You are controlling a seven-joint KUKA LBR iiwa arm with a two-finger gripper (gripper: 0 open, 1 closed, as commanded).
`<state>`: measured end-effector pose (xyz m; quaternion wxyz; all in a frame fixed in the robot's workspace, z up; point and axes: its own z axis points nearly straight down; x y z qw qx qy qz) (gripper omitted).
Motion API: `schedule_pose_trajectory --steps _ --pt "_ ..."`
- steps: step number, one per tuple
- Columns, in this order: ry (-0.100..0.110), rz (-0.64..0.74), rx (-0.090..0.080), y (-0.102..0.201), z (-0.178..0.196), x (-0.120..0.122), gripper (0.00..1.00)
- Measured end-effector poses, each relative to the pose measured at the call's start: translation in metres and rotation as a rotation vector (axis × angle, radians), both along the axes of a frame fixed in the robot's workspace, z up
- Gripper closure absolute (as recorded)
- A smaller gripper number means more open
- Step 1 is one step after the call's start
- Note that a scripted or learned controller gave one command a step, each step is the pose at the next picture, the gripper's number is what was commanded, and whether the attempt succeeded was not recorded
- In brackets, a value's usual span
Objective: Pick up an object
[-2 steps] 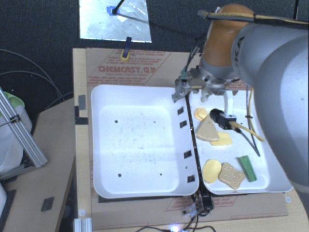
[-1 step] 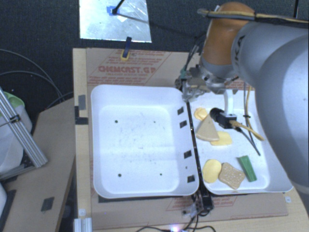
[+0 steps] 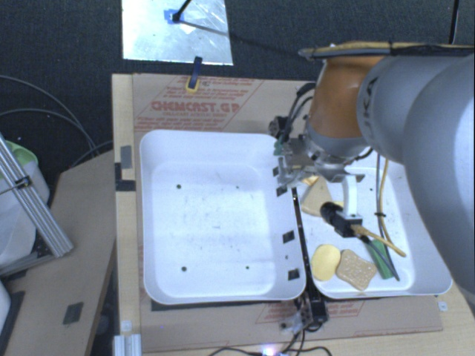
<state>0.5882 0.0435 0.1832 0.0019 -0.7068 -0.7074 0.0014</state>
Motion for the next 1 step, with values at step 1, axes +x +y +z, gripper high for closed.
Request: schedule_pose_trajectory --steps 1 --pt "-0.025 0.004 0.002 -0.0003 0.2531 -0.0222 1.00"
